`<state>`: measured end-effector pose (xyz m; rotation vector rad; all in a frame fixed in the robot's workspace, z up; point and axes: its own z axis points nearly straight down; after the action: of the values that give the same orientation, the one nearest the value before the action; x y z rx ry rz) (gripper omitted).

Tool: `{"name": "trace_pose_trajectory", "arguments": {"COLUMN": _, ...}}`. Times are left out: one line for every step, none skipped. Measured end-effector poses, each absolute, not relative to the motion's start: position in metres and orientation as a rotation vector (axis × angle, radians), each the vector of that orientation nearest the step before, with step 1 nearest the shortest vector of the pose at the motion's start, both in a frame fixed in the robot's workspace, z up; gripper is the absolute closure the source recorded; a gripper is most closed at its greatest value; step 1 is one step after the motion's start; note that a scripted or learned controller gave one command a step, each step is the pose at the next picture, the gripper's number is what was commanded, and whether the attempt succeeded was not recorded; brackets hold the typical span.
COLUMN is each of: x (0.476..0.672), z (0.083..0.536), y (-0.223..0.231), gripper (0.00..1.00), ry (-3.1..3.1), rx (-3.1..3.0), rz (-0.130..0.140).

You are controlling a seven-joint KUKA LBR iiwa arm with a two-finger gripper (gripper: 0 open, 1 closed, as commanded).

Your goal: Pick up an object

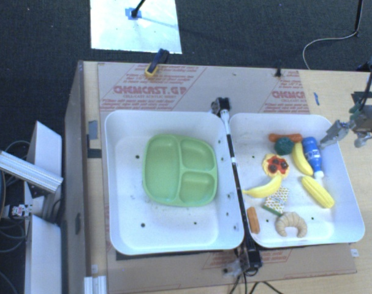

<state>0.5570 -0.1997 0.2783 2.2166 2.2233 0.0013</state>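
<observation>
The gripper [348,135] is hanging over the far right corner of the right bin [351,216], its two fingers spread apart with nothing between them — one pointing down-left toward the toys. Just beside that finger, to its left, a blue bottle [312,155] is lying, with a yellow banana [301,160] touching the bottle's far side. A little further off, a green-and-orange vegetable [285,142] is sitting near the bin's back wall. Below the hand a corn cob [317,191] is resting, and beyond it a second banana [265,187], a pizza slice [276,164] and a croissant [292,224]. Well apart, in the left bin [121,164], a green divided plate [179,169] is lying. As I judge it, nothing is being lifted yet — descent, closing and raising all remain.
</observation>
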Motion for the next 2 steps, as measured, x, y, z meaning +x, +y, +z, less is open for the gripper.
{"name": "trace_pose_trajectory", "arguments": {"x": 0.607, "z": 0.202, "y": -0.192, "gripper": 0.00, "ry": 2.226, "rx": 2.216, "rz": 0.001}}
{"name": "trace_pose_trajectory", "arguments": {"x": 0.631, "z": 0.122, "y": -0.207, "gripper": 0.00, "ry": 2.225, "rx": 2.215, "rz": 0.001}}
